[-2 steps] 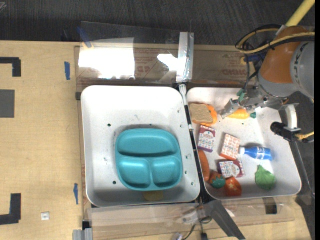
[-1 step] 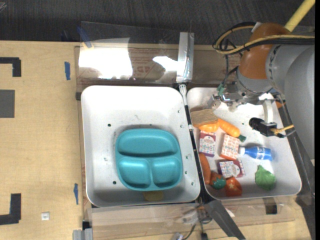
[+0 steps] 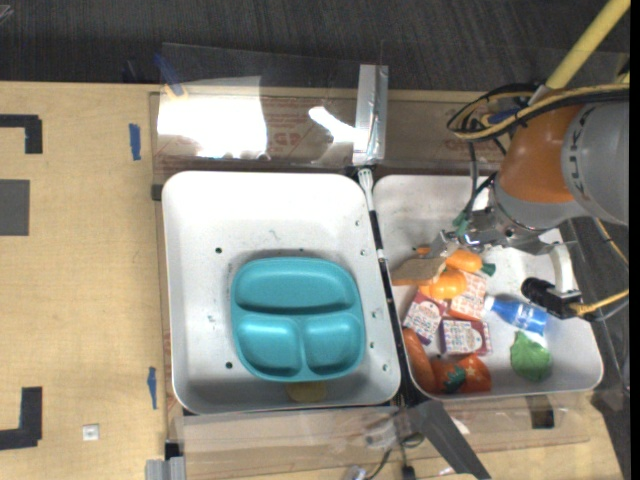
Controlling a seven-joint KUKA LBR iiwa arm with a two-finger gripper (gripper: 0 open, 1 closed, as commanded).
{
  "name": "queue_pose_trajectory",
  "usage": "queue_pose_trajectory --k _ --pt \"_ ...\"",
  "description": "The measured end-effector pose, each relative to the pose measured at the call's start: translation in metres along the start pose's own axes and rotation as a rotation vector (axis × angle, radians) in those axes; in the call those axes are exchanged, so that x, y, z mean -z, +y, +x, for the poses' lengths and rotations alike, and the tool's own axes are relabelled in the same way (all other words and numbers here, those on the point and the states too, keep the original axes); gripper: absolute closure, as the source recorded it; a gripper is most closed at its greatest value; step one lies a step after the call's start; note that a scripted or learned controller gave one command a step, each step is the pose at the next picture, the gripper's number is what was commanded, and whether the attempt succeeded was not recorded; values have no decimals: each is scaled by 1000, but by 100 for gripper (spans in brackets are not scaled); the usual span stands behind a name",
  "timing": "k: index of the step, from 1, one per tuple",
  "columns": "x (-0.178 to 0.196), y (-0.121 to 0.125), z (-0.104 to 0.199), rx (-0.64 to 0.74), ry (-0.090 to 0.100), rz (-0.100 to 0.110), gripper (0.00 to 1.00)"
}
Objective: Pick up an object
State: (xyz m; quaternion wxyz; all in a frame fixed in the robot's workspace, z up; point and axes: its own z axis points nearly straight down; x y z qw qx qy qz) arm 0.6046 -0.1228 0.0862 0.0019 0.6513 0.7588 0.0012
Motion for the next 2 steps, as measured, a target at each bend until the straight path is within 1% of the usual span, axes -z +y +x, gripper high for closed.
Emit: queue_pose_trajectory --k 1,2 --pt "8 2 -2 -4 -2 -6 100" --pt "99 -18 36 114 0 -1 100"
